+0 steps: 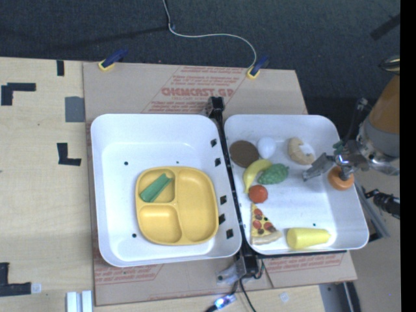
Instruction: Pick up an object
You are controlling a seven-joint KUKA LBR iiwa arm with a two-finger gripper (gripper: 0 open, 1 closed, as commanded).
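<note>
My gripper (329, 169) hangs over the right edge of the right bin (338, 236), open, with one grey finger (316, 169) pointing left. A small orange object (342, 179) lies just under and beside the other finger, by the bin's right wall; I cannot see it clamped. Left of the gripper lie a beige bagel (301, 151), a white egg (267, 147), a brown cookie (244, 152), a banana (255, 171), a green broccoli piece (274, 173) and a red tomato (258, 193). A pizza slice (261, 225) and a yellow wedge (307, 238) rest near the front.
The left bin (110, 148) holds a yellow divided plate (188, 207) with a green piece (155, 188) in its upper left compartment. A divider (226, 174) separates the two bins. The cardboard sheet (188, 90) lies beneath them.
</note>
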